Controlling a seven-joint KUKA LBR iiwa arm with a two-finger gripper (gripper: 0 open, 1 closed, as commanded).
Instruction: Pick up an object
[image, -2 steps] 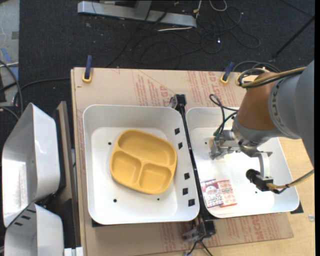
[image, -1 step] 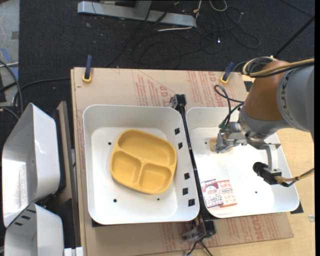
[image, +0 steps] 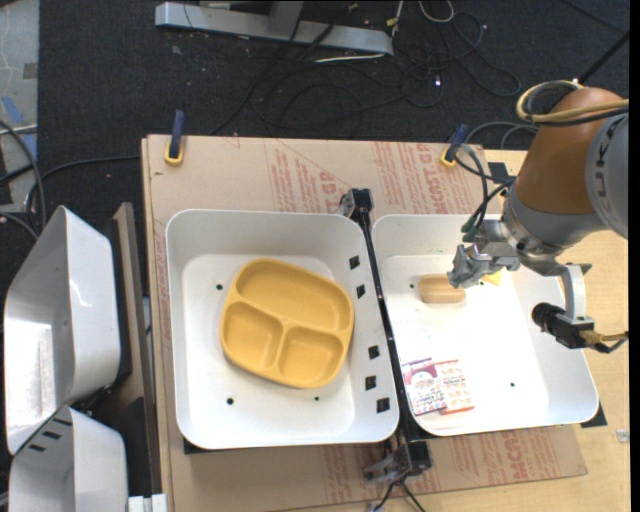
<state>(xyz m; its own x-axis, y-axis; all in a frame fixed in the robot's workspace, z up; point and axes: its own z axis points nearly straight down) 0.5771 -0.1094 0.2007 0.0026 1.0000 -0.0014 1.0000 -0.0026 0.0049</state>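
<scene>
Scene legend. My gripper (image: 468, 268) hangs over the far left part of the right bin (image: 560, 400), at the end of the grey arm with its orange band. Whether my fingers stand open or closed I cannot tell; from this slant they merge into one dark cluster. Nothing can be seen between them.

Target. A small tan block (image: 441, 290), rounded at the ends and lying flat on the bin floor, sits just below and to the left of my fingertips, close enough that I cannot tell whether we touch. It lies near the divider between the two bins.

Handling, as judged. The block looks light and compact, probably firm or slightly yielding, with a smooth matte surface that should not slip much. Its long axis runs left to right, so I would close across the short width, near and far sides, at mid-length, coming straight down.

Other contents. A flat printed card (image: 437, 386) with red markings lies in the near left corner of the same bin; too thin to pinch easily. A yellow divided plate (image: 286, 322) rests in the left bin (image: 190, 300); stiff, wide, and graspable only at its rim.
</scene>
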